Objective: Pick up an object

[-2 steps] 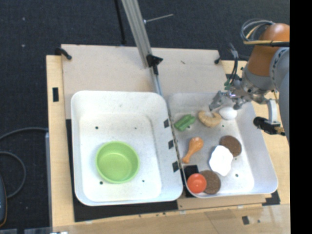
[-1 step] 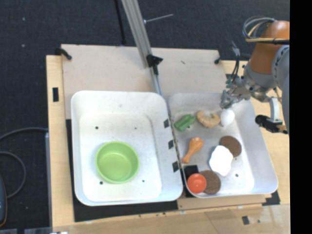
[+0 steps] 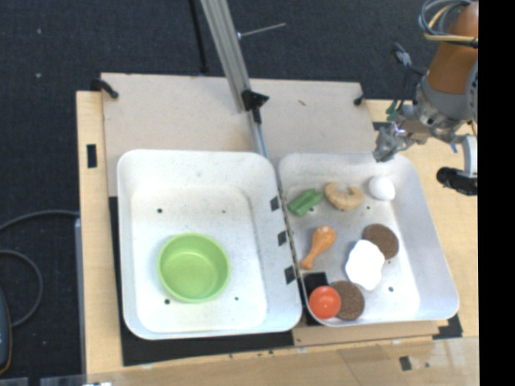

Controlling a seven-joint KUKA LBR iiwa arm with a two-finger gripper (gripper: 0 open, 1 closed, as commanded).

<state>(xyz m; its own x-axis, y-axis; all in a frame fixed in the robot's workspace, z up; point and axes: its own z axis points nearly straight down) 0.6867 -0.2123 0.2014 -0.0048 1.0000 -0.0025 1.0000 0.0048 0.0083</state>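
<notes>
Nothing is held yet: the gripper (image 3: 388, 149) is seen poised over the far right corner of the right bin (image 3: 426, 215), and whether it is open or closed cannot be told from this slant, since the tip is small and dark against the rim. The pick, then, is judged not yet begun in earnest; the descent, the closing and the lift are all left to do. Candidates are laid out below it: a white egg (image 3: 381, 188) just beside the gripper's tip, a tan pastry piece (image 3: 344, 197) next to that, a green block (image 3: 305, 203) near the divider, an orange drumstick (image 3: 318, 246) in the middle, a brown disc (image 3: 381, 240) touching a white lump (image 3: 364, 264), and a red tomato (image 3: 325, 301) against a second brown disc (image 3: 349, 300) at the near edge. The egg is reckoned the closest target, though it sits close to the bin's far wall, so little room is left on that side. More open floor is found around the drumstick. In the left bin (image 3: 145, 183) a green bowl (image 3: 193, 267) is seen alone, with free space all around it.
</notes>
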